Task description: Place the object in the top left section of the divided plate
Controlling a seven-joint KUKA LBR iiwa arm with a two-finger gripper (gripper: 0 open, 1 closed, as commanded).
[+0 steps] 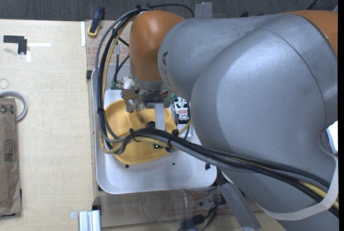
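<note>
A yellow divided plate (pixel 119 123) lies in the white bin (pixel 141 181), and the arm covers most of it, dividers included. My gripper (pixel 145 110) reaches down over the plate's upper middle, below the orange wrist band (pixel 146 47). A small white thing with red and black marks (pixel 182 110) sits just right of the gripper by the plate's right rim; what it is cannot be told. Black cables (pixel 134 136) loop across the plate.
The grey arm (pixel 252 106) hides the bin's right side and everything beyond it. Left of the bin is a pale wooden bench top (pixel 48 117) with a brown paper bag (pixel 8 154) and a black bracket (pixel 15 42). A blue and yellow tool (pixel 97 19) lies at the bin's top left corner.
</note>
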